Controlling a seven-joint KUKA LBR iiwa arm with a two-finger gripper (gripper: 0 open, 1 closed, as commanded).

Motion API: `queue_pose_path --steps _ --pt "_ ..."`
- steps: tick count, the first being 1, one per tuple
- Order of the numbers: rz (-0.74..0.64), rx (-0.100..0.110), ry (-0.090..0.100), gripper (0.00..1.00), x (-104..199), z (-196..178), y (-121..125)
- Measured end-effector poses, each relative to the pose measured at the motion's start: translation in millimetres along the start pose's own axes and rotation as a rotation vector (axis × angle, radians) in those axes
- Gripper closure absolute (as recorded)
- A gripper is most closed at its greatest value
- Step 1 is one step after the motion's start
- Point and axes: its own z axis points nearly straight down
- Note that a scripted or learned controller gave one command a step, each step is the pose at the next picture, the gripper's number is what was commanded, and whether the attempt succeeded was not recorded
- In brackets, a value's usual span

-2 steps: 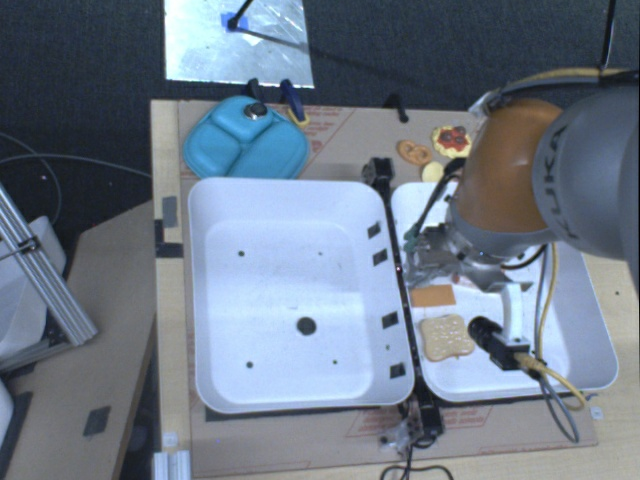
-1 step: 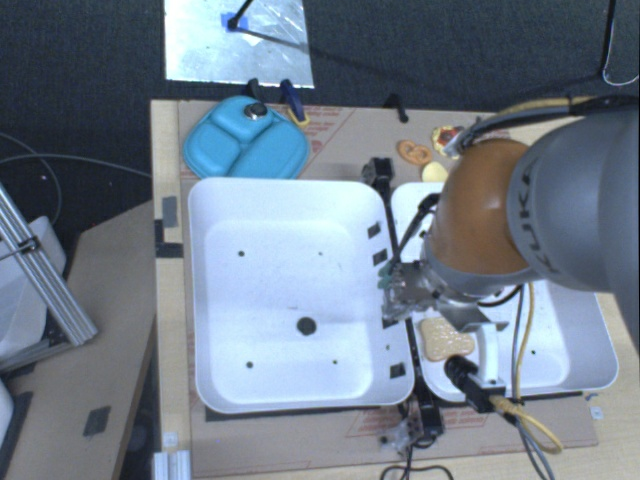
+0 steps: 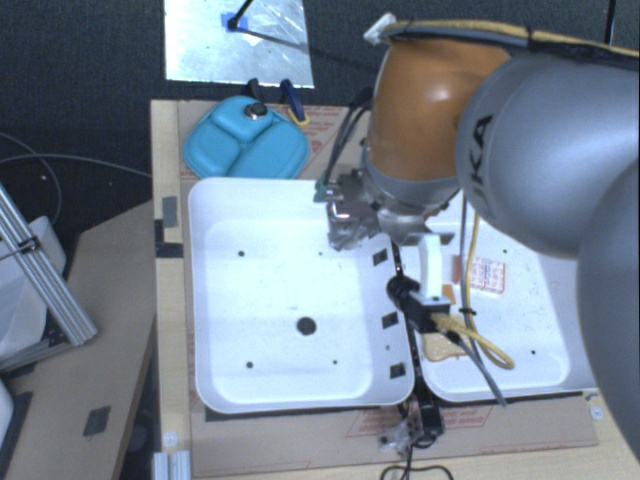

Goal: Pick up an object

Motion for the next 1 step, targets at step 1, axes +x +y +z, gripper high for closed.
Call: queue_pose_path --steps 1 --pt "0.011 -0.006 -0.001 1.0 -38.6 -166.8 -5.1"
